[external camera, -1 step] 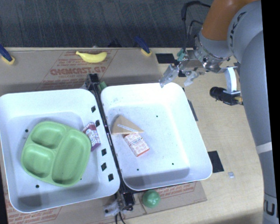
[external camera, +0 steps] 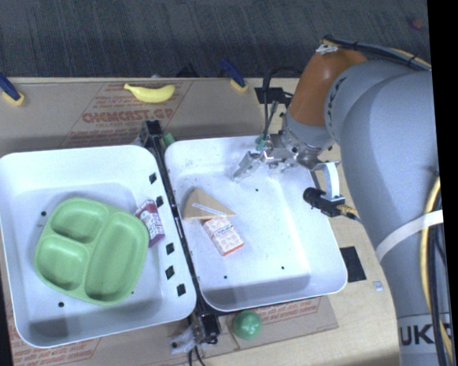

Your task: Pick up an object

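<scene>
Over the right bin's far edge, the arm's gripper [external camera: 247, 166] hangs low, fingers splayed apart with nothing between them.

Seen from the overhead camera, the right bin [external camera: 297, 252] holds a tan wedge-shaped piece [external camera: 203, 204] near its left wall and, just beside it toward the near edge, a small orange-and-white box [external camera: 224, 235]; both lie well apart from the gripper. The left bin [external camera: 23, 175] carries a green sectioned plate [external camera: 91, 250] at its middle, and a small dark-red packet [external camera: 149, 218] against its right wall. On the cardboard outside the bins, a yellow banana [external camera: 150, 90] sits by the far edge and a green ball [external camera: 246, 324] by the near edge.
</scene>
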{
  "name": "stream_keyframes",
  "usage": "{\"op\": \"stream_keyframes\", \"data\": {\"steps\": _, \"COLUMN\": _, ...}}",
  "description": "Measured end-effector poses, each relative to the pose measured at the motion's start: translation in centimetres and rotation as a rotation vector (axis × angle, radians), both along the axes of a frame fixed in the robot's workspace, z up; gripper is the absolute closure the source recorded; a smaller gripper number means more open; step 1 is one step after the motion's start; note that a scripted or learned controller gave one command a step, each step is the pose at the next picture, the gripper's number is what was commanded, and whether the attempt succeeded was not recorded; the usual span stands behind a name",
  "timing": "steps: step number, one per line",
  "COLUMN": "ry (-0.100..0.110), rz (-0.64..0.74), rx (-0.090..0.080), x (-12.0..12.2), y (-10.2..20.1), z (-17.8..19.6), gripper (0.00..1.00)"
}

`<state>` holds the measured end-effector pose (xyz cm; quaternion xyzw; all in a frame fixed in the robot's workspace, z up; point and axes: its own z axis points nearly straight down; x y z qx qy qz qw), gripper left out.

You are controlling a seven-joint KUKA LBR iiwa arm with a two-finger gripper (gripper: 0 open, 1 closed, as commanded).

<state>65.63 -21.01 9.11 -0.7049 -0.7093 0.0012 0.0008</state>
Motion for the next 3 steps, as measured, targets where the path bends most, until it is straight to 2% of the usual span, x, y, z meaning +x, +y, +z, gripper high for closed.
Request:
{"op": "stream_keyframes", "data": {"steps": 1, "ry": 0.001, "rz": 0.004, "rx": 0.001, "x": 0.1, "y": 0.1, "z": 1.1, "gripper": 1.0}}
{"op": "stream_keyframes", "data": {"steps": 2, "ry": -0.004, "rz": 0.001, "rx": 0.002, "x": 0.1, "y": 8.4, "z": 11.5, "gripper": 1.0}}
{"op": "stream_keyframes", "data": {"steps": 3, "ry": -0.001, "rz": 0.0, "rx": 0.002, "x": 0.0, "y": 8.3, "z": 11.3, "gripper": 0.0}}
